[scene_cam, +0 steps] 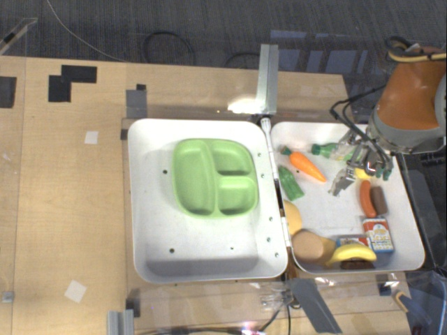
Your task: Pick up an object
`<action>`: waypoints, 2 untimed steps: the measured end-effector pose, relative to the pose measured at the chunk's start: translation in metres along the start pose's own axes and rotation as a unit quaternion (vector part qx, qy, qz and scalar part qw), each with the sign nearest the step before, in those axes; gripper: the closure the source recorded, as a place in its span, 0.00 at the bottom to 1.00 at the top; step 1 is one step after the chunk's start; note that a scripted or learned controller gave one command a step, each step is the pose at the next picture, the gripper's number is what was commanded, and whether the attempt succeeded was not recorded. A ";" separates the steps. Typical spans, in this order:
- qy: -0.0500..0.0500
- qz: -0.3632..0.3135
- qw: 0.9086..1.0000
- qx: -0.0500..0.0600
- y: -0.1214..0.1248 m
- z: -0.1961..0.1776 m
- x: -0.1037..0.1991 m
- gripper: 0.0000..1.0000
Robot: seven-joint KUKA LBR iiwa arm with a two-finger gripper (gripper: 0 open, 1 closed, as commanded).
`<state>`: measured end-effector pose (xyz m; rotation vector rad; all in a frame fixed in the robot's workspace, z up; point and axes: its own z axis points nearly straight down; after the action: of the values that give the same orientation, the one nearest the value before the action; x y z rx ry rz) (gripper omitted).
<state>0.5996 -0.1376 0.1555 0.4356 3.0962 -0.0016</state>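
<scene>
My gripper (356, 169) hangs over the upper right part of the right bin (328, 211), below the arm's orange band. To its left lies an orange carrot (307, 166). A green item (325, 149) lies just above and left of the gripper. A small yellow piece (363, 175) shows right beside the gripper; whether it is held cannot be made out. Just below, near the bin's right wall, sits a red-brown hot dog (373, 199).
The right bin also holds a green vegetable (290, 185), a brown round item (312, 246), a banana (353, 254) and a small red and white box (378, 233). A green divided plate (213, 176) lies in the left bin (150, 208).
</scene>
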 end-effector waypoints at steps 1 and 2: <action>0.000 -0.005 1.000 -0.001 0.047 0.066 -0.006 0.00; 0.001 0.013 1.000 -0.001 0.054 0.067 -0.011 0.00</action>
<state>0.6262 -0.0885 0.0887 0.4748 3.0929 0.0016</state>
